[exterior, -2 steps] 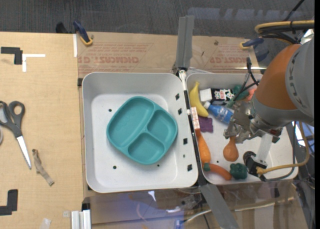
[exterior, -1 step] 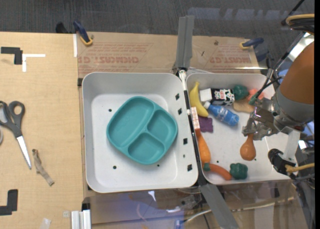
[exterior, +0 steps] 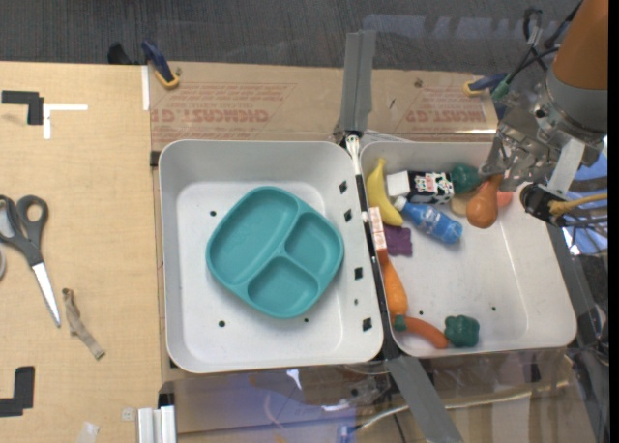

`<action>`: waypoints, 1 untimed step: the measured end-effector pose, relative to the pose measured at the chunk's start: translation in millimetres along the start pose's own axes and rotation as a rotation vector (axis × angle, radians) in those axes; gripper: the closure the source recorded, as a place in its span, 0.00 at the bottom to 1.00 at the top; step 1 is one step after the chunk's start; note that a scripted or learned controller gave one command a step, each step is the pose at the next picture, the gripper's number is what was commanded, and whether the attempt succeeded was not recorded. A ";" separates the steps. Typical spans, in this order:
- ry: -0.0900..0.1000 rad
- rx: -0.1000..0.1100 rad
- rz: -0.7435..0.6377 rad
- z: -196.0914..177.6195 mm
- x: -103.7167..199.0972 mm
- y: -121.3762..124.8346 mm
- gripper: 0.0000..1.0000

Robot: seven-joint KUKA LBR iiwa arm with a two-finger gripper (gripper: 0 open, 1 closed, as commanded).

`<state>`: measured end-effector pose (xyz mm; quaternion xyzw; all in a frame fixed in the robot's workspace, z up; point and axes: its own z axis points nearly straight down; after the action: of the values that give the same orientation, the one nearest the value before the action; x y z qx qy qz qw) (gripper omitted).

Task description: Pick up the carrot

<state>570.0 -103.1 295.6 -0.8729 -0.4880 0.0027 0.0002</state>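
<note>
An orange carrot [exterior: 393,286] lies lengthwise against the left wall of the right bin [exterior: 527,281]. A second orange-red tapered piece [exterior: 422,331] lies near that bin's front left corner, its end touching a green leafy piece [exterior: 462,331]. My gripper [exterior: 503,172] hangs over the bin's far right part, well away from both. Directly under it is an orange pear-shaped item [exterior: 482,207], whose narrow top reaches up to the gripper. Whether that item is held cannot be made out.
The right bin also holds a yellow banana [exterior: 379,195], a blue bottle [exterior: 431,221], a small black-and-white carton [exterior: 429,185], a purple piece [exterior: 398,242] and a dark green item [exterior: 463,178]. A teal divided plate [exterior: 276,251] sits in the left bin. Scissors [exterior: 32,243] lie on the bench at left.
</note>
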 end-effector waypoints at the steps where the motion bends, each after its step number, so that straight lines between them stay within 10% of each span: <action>1: 0.000 0.001 0.216 -2.0 -69.9 70.6 1.00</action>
<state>593.5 -199.7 297.7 -0.9204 -0.3909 0.0028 0.0005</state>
